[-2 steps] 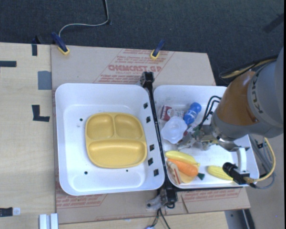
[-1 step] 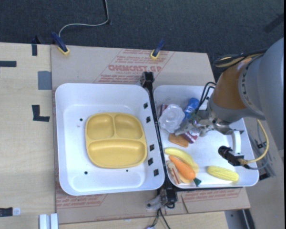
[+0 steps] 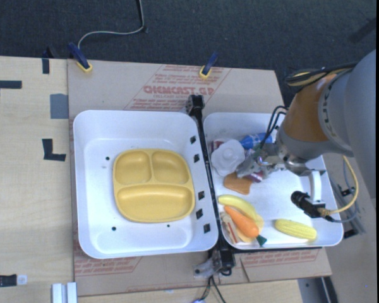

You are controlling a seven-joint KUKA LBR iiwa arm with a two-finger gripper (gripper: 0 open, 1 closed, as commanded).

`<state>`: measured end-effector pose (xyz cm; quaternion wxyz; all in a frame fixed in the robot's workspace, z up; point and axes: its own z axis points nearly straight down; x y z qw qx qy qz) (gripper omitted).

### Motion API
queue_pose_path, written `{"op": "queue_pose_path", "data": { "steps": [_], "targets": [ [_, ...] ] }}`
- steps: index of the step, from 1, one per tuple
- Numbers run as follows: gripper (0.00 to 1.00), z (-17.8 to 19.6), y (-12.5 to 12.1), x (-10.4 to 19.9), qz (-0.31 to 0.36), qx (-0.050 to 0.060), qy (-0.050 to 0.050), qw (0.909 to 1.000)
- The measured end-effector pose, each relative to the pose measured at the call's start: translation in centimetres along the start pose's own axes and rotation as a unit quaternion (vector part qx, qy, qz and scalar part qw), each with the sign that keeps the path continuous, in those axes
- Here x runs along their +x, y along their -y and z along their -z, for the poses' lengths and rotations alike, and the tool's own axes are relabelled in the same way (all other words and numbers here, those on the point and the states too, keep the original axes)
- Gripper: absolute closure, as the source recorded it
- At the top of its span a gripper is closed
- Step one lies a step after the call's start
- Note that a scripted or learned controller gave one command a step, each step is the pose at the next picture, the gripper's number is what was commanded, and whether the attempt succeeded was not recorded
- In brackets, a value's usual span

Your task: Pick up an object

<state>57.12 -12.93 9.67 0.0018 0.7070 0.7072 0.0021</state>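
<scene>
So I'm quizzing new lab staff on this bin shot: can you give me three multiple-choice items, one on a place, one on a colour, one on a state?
1. Where does the yellow divided tray lie?
A. left bin
B. right bin
C. on the cardboard

2. What colour is the carrot?
A. purple
B. orange
C. white

3. How does the corn cob lie?
A. apart on the floor of the right bin
B. on top of the banana
C. in the tray

Key: 1 A, it sits alone in the left bin. 2 B, orange body with a green tip. 3 A, white floor shows all round it.
</scene>
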Motion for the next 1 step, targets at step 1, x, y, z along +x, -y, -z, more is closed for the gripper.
{"op": "queue_pose_path", "data": {
  "steps": [1],
  "targets": [
    [1.0,8.76,4.05,9.26,0.001,0.003,0.0,1.0]
  ]
}}
